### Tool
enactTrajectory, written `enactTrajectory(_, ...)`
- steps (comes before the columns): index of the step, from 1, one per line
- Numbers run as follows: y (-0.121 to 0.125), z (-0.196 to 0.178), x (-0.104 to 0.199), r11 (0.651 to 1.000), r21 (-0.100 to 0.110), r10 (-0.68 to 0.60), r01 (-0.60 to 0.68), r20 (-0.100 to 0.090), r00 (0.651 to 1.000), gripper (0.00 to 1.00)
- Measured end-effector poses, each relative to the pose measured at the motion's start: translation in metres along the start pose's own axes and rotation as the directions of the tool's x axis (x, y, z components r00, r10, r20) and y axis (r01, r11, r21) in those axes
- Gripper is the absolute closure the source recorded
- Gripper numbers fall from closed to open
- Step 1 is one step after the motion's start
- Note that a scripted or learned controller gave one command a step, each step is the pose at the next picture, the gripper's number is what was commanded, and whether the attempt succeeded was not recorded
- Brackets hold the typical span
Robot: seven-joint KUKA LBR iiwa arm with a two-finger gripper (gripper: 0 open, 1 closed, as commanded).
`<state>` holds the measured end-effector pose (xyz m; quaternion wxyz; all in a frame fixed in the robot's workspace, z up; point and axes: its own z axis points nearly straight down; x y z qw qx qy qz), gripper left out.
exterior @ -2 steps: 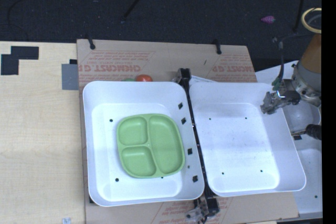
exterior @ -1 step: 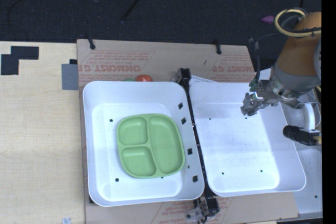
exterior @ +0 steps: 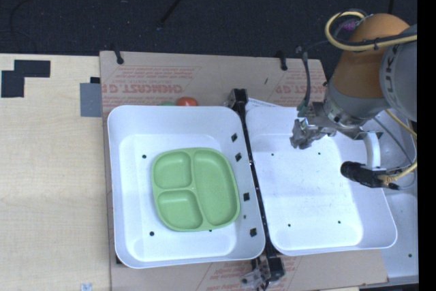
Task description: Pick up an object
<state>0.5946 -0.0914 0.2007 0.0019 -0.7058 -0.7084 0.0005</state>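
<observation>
A green plate lies in the left bin while the gripper, its grip state unclear, hangs over the right bin; reaching seems underway, needing leftward travel.

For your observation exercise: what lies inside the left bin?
A green divided plate with three compartments lies flat on the left bin's floor. The floor beneath the plate is covered, so anything under it cannot be seen.

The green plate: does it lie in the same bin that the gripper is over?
No. The green plate lies in the left bin, while the gripper is over the right bin.
</observation>
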Motion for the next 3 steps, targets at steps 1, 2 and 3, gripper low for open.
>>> enactTrajectory(1, -0.001, 0.006, 0.053, 1.000, 0.001, 0.000, 0.000, 0.000, 1.000, 1.00)
enactTrajectory(2, 0.001, -0.005, 0.115, 1.000, -0.001, -0.002, 0.002, -0.001, 1.000, 1.00)
enactTrajectory(3, -0.006, -0.007, 0.169, 1.000, 0.000, -0.001, 0.001, 0.000, 1.000, 1.00)
